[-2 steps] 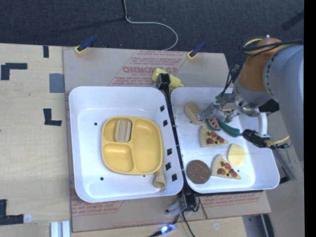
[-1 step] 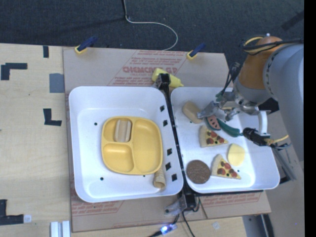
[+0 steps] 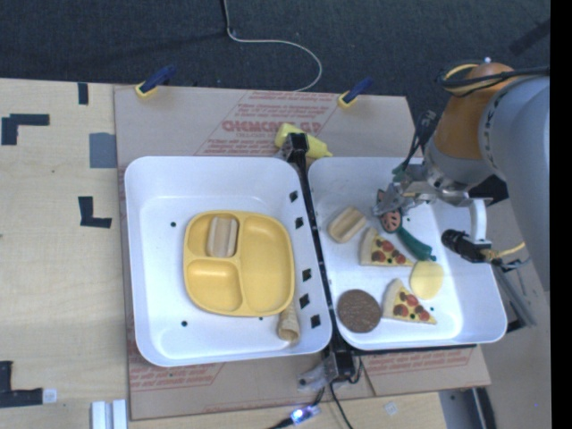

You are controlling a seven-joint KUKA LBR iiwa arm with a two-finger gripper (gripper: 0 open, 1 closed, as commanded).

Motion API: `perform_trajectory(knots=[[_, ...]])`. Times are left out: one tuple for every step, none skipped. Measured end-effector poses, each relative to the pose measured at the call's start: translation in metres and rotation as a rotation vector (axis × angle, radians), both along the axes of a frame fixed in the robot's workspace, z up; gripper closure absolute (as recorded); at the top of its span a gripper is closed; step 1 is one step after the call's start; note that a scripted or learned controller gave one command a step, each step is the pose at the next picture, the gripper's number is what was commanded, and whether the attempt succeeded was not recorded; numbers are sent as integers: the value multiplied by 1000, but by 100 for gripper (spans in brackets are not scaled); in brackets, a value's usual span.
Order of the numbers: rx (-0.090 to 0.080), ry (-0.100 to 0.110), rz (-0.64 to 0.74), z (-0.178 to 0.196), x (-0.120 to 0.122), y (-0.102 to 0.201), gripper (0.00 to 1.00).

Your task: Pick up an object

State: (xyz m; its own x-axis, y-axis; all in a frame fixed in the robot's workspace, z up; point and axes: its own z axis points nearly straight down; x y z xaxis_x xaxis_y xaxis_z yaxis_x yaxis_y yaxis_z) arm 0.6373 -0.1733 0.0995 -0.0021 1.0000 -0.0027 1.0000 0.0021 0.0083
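Note:
My gripper [image 3: 391,211] hangs low in the upper middle of the right bin [image 3: 478,329], the grey arm reaching in from the right. Just below it lies a pizza slice [image 3: 384,252], with a green piece [image 3: 415,242] to its right. A tan bread roll [image 3: 346,223] sits to the gripper's left. Lower down are a brown round disc [image 3: 359,311], a second pizza slice [image 3: 408,305] and a pale yellow round piece [image 3: 427,280]. A small reddish spot shows right at the gripper's tip; I cannot make out what it is.
The left bin [image 3: 156,195] holds a yellow divided plate [image 3: 259,271] with a tan block [image 3: 222,236] in its upper left compartment. A tan piece [image 3: 288,326] lies by that bin's lower right corner. A yellow object [image 3: 291,136] sits at the divider's far end.

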Motion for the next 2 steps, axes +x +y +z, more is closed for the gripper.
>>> perform_trajectory(knots=[[3, 6, 0, 47, -3, 8, 100], [2, 5, -1, 97, -7, 0, 100]])
